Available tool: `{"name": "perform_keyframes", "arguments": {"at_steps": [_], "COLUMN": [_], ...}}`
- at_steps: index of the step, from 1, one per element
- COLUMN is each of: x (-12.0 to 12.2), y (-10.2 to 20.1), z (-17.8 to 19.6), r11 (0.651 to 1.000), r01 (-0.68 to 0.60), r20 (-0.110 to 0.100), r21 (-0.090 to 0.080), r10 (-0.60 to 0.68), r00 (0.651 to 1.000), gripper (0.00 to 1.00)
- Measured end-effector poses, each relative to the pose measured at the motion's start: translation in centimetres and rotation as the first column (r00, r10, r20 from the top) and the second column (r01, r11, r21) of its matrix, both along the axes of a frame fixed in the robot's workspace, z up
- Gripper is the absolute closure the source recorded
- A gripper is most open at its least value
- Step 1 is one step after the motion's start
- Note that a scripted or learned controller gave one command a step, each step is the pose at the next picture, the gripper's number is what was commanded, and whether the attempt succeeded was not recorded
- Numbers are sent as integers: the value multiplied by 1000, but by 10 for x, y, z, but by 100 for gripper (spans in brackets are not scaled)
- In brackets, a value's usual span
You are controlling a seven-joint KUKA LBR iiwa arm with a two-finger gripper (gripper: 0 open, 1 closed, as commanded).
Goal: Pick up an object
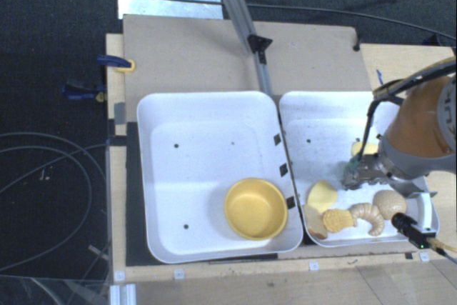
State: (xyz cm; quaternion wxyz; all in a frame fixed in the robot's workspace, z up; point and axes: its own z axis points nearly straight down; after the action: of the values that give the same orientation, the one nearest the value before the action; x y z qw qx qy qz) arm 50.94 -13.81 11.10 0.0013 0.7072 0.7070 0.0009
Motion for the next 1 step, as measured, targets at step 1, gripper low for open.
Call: {"name": "perform_keyframes", "arguments": {"at_steps": [1], "x": [-6], "y": [6], "z": [54], "r11": [1000], "r01": [-5], "r20": [3], "r21": [-1], "r10": [5], "r00": [1000], "gripper": [100]}}
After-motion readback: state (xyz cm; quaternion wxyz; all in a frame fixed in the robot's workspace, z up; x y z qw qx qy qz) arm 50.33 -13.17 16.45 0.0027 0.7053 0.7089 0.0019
